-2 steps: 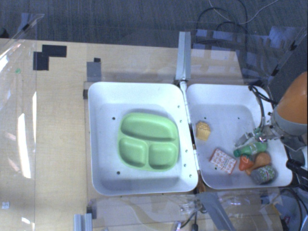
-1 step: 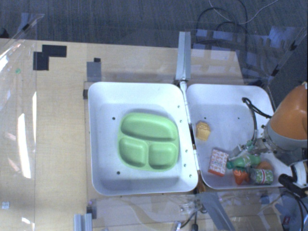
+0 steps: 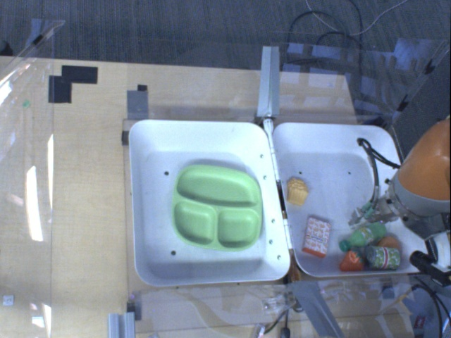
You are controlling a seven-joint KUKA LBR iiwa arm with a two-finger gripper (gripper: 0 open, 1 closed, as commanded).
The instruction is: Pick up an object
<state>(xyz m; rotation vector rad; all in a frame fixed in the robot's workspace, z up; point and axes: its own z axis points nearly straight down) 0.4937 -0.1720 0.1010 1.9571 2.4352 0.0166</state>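
The right bin [image 3: 331,153] holds several small items. A yellow lump [image 3: 297,190] lies near its left wall, and a red and white carton [image 3: 316,236] lies flat below it. At the front right a green bottle [image 3: 363,236], a small can with a green and red label [image 3: 382,257] and a red-orange piece [image 3: 351,261] sit packed together. My gripper [image 3: 369,214] reaches in from the right under the orange band [image 3: 428,166] and hovers just over the green bottle's upper side. I see nothing lifted off the bin floor.
The left bin [image 3: 151,189] carries a green divided plate [image 3: 216,205]. A metal post [image 3: 268,83] stands behind the seam between the bins. Black cable [image 3: 373,162] loops beside the wrist over the right bin's far right corner.
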